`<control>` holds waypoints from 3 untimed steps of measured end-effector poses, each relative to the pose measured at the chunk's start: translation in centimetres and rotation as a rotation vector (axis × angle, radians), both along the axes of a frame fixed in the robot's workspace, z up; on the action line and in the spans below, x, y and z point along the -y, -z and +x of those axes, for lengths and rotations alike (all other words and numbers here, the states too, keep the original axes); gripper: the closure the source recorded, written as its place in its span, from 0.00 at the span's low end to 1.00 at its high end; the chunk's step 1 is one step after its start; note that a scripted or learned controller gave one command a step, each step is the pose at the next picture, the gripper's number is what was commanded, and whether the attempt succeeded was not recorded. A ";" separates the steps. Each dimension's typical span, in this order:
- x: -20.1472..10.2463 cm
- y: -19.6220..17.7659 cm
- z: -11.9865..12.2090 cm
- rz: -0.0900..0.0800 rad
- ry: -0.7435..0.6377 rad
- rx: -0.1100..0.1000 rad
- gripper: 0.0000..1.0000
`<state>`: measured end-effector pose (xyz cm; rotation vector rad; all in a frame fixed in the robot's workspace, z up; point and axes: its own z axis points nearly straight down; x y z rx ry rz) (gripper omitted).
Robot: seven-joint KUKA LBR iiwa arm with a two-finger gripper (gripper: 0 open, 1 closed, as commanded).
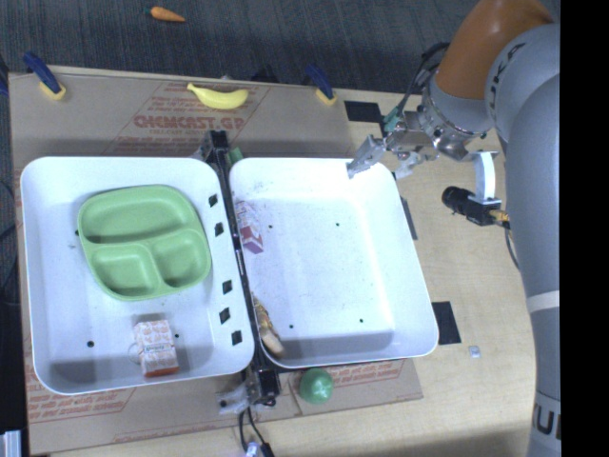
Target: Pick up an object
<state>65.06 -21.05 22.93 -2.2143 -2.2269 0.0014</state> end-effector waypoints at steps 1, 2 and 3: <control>-2.9 9.9 -3.2 0.001 0.001 -0.004 0.00; 0.1 4.2 -6.7 -0.001 0.002 0.001 0.00; 0.0 4.1 -0.5 0.001 0.001 0.001 0.00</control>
